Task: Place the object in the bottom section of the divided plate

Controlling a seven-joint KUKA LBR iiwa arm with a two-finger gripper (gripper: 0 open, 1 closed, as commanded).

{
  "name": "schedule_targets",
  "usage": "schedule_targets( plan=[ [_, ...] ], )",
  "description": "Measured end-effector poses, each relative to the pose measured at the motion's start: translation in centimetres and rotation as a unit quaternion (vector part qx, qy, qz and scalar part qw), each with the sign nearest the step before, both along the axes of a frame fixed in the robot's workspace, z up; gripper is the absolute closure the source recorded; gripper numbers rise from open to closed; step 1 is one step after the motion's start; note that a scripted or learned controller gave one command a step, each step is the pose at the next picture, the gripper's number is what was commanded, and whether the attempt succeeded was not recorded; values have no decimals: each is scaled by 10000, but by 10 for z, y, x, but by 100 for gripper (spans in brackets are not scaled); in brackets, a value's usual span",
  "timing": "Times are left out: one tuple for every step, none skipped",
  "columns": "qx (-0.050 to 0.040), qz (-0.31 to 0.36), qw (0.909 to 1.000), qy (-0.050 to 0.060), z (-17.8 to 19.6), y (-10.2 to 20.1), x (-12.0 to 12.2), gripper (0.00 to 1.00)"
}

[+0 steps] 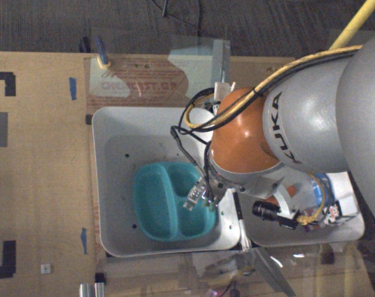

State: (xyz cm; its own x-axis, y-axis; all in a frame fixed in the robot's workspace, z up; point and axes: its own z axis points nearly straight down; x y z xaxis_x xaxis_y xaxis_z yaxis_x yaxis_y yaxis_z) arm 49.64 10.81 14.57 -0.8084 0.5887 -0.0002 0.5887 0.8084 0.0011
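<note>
Looming closest to the lens, the grey KUKA arm (311,110) sweeps in from the right, its orange band (240,132) bulging over the seam between two shallow white bins. Beneath it stretches the tan bench (39,184), marked with black corner shapes and short strips of blue tape (72,88). On the bench the left bin (113,141) shows its full floor, while the right bin (345,228) is largely covered by the arm and shows a small clutter of items too hidden to name. Inside the left bin, toward its lower right, lies a teal divided plate (159,200), its long axis running roughly left to right across the view, with ridges splitting it into one broad section on the left and smaller ones on the right. Black and yellow cables (193,113) loop off the wrist above the plate. Smallest of all, the gripper (197,197) hangs over the plate's right edge, just above the divider; whether its metal tips stand wide or narrow cannot be told, and no object can be made out between them. Which item is meant for the plate's bottom section cannot be told either.
</note>
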Motion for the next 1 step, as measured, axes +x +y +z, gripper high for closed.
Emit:
schedule_targets(
  plan=[
    [1,899,9960,-22,133,31,37,100]
  ],
)
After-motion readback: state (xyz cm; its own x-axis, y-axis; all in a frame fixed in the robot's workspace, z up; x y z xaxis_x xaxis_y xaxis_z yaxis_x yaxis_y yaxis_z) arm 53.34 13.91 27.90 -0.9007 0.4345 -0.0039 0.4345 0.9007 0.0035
